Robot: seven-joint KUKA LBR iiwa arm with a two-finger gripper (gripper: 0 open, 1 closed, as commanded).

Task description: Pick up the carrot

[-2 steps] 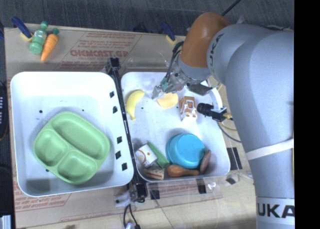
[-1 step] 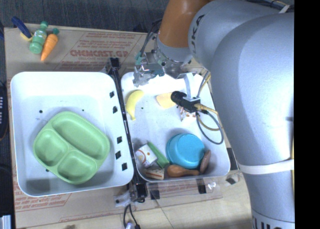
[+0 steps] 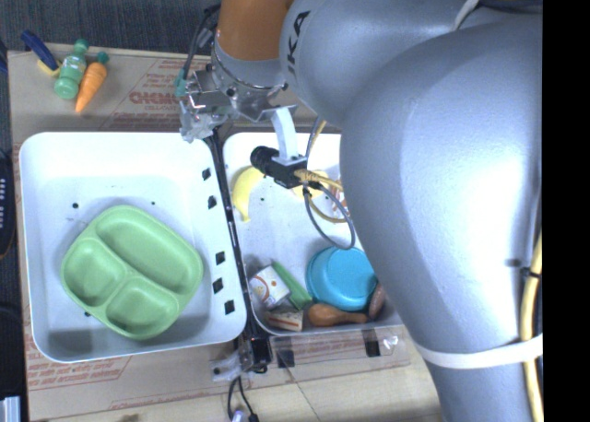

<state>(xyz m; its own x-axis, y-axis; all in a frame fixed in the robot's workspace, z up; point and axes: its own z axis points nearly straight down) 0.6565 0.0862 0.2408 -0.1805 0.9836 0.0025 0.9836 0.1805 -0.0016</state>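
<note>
The carrot (image 3: 89, 85), orange with a green top, lies on the cardboard behind the left bin (image 3: 37, 227), at the far left and outside both bins. My gripper (image 3: 196, 114) hangs over the back rim where the two bins meet, well to the right of the carrot and apart from it. Nothing shows held in it. The grey arm with its orange band (image 3: 263, 5) covers most of the right bin (image 3: 277, 217).
A green bottle (image 3: 69, 75) and a blue object (image 3: 39, 50) lie beside the carrot. A green divided plate (image 3: 134, 268) sits in the left bin. The right bin holds a banana (image 3: 244, 190), a blue bowl (image 3: 339, 277), a small carton (image 3: 268, 287) and a brown item (image 3: 334, 315).
</note>
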